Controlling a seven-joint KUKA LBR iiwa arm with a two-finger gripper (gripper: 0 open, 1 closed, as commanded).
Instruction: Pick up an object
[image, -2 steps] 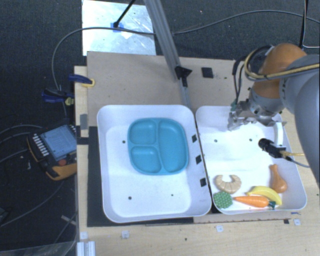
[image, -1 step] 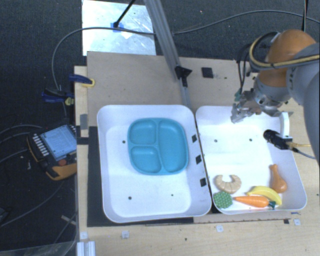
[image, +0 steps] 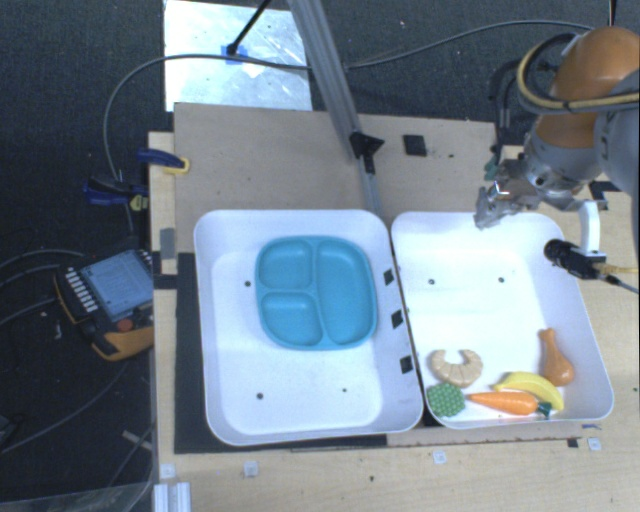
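Right now my end effector hangs over the far rim of the right-hand shallow white bin, near that bin's far right corner, and I cannot tell from this slanted view how it is set; I see nothing in it. Everything I might pick lies the other way, clustered along the near edge of the same bin, well apart from me across the bare white floor.

From left to right there are a pale tan curled croissant-like toy, a small round green bumpy toy vegetable just beside it at the near left corner, an orange toy carrot lying flat with its long axis running along the near wall, a yellow toy banana touching the carrot from behind, and a brown toy drumstick with its long axis pointing from near to far, close to the right wall.

The left-hand white bin holds only a blue divided plastic plate.

So I judge the coming move to be a long travel toward the near side of the worktop, then a descent. The drumstick sits most directly in line with me; the croissant stands most apart from its neighbours.
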